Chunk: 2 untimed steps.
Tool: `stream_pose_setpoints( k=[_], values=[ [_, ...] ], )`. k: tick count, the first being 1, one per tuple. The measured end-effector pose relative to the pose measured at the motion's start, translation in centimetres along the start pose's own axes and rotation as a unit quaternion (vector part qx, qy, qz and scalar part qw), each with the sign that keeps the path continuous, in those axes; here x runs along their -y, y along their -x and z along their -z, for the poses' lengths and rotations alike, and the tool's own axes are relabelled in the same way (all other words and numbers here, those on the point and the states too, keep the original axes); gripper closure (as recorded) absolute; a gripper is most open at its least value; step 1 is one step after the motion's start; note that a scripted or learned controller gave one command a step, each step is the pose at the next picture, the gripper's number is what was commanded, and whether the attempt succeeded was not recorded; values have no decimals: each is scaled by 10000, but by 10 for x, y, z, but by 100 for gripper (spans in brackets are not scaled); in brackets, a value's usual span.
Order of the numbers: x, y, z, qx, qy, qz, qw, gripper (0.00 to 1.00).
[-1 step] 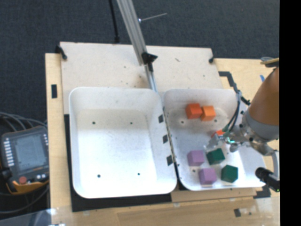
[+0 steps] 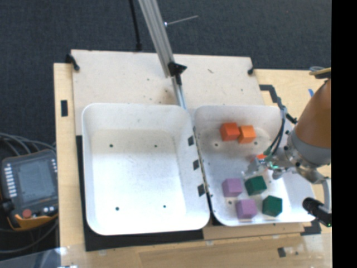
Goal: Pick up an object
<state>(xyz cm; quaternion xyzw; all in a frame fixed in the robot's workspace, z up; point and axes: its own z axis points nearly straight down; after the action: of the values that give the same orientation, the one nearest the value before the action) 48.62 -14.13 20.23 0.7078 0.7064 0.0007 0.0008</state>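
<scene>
The right bin (image 2: pixel 223 116) holds two orange blocks (image 2: pixel 228 131) (image 2: pixel 247 133) side by side near its back. Toward the front lie two purple blocks (image 2: pixel 232 186) (image 2: pixel 245 208) and two green blocks (image 2: pixel 255 185) (image 2: pixel 272 205). My gripper (image 2: pixel 266 165) reaches in from the right and hovers just above and right of the nearer-centre green block. Its fingertips are small and cluttered with wires, so their state is unclear. Nothing visibly sits between them.
The left bin (image 2: pixel 89 149) sits beside the right one, sharing a middle wall with black clips (image 2: pixel 196 163). A metal pole (image 2: pixel 159 32) slants over the back board. A teach pendant (image 2: pixel 29 183) lies off the bench at left.
</scene>
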Motion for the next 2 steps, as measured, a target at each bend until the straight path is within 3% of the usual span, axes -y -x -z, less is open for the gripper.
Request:
stream_pose_setpoints(
  k=[1,2],
  values=[
    [-8,3,-47,2,-29,-2,10000,0],
    [-15,8,-73,53,123,10,9999,0]
  ],
)
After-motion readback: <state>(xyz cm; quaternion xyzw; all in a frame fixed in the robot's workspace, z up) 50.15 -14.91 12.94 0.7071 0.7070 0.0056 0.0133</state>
